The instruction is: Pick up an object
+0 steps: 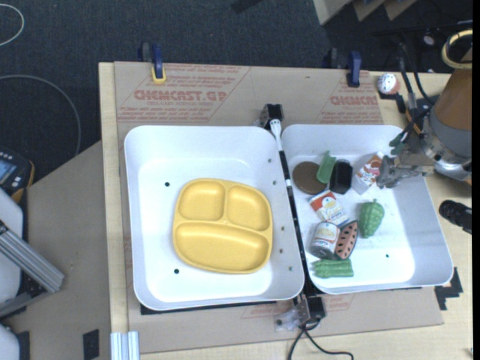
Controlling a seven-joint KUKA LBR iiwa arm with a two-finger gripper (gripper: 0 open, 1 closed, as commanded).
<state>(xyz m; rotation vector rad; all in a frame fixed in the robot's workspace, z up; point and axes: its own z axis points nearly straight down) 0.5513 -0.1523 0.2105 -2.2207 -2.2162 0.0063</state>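
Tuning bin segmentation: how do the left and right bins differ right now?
The left bin holds one large yellow divided tray; the right bin holds a cluster of small items, including a green pepper-like toy and a can. The claw hangs over the right bin, not the left bin. Both are shallow, white and side by side.

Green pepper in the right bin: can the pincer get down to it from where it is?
Probably yes. The pepper lies just below the pincer with open bin floor on its right; only the strawberry crowds its left.

Dark carpet floor (150,13); wooden bench (225,88); white cable (45,88) looped left.
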